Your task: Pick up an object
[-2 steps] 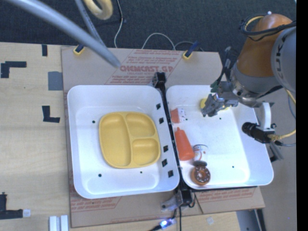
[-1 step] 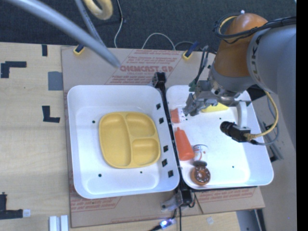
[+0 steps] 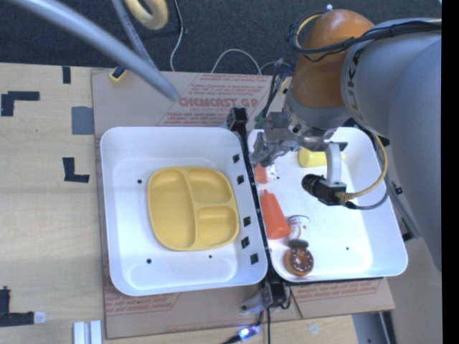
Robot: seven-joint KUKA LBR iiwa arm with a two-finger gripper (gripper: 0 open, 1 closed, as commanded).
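Arm hung over the right bin (image 3: 373,260), hand (image 3: 271,149) low at its back-left corner beside the divider; whether open or closed, could not tell. Left bin (image 3: 122,192) held a yellow divided plate (image 3: 192,208). Orange carrot (image 3: 272,213) lay just front of the hand, probably light, stiff, slick plastic; grip across its middle. Donut (image 3: 298,261) sat nearer the front.

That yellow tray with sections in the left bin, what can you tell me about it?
The yellow plastic divided plate is a rounded rectangle with three compartments: one tall section on its left, two smaller ones on its right. It looks smooth and matte, with nothing in it. It lies flat, right side up and slightly turned, near the middle of the left white bin, resting on the floor of that bin.
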